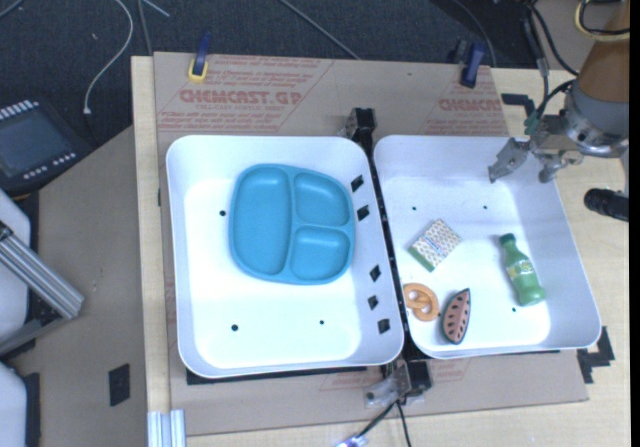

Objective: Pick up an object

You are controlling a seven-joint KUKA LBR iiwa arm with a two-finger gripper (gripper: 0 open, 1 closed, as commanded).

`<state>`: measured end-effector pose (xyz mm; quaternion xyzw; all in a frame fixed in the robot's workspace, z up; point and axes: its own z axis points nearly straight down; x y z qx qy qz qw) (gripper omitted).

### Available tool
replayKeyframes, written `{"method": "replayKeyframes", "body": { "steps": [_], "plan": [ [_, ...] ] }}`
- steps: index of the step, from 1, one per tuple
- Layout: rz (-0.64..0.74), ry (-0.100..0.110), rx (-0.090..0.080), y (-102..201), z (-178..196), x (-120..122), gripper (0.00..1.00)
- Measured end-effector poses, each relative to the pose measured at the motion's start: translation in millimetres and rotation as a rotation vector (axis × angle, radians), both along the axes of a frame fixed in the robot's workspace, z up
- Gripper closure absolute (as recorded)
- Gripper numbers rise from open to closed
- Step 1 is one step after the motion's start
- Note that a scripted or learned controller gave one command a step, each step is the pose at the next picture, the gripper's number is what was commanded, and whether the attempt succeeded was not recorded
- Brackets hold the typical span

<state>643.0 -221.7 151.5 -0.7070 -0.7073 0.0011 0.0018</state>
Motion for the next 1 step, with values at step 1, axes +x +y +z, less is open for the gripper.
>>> {"method": "replayKeyframes", "body": {
  "steps": [1],
  "plan": [
    [0.002,-0.006,-0.002,0.0,14.6,1.6,1.00]
  ]
}}
